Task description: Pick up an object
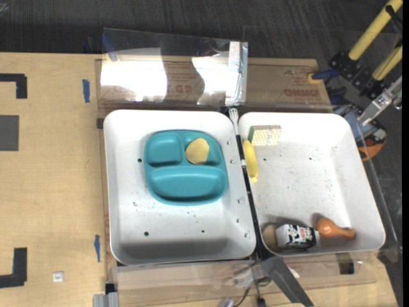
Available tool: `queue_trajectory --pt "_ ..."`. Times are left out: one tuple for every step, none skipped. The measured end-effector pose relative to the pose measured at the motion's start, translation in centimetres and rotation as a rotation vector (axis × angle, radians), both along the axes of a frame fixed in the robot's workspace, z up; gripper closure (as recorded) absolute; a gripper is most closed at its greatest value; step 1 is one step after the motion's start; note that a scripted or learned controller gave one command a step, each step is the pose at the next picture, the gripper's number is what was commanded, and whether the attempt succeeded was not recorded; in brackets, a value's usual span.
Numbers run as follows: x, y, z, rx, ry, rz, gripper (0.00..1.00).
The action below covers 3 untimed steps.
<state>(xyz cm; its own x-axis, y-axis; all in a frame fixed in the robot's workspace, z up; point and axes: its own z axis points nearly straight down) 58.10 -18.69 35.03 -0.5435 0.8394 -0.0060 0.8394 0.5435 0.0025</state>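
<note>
In the left bin (128,235) lies a teal divided plate (185,185). A round yellow fruit (197,151) rests in the plate's upper right compartment. The right bin (319,171) holds a small yellow and green checkered block (265,135) at its far left corner. A yellow banana (250,160) lies along that bin's left wall. At the near edge a small bottle with a black and white label (295,235) lies on its side. Just right of the bottle is an orange-brown pear-shaped toy (333,229).
A clear plastic sheet (172,75) stands behind the left bin on the cardboard backing. Yellow and black equipment (374,31) is off the bench at the upper right. The wooden bench top (45,171) stretches to the left of the bins.
</note>
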Motion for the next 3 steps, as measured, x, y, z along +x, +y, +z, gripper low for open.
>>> queue_trajectory --pt "2.0 0.3 -24.5 0.007 0.016 0.03 1.0" --pt "-2.0 4.0 -10.7 0.0 -0.008 0.055 1.0" --pt "0.8 2.7 -4.1 -0.002 -0.003 0.523 1.0"
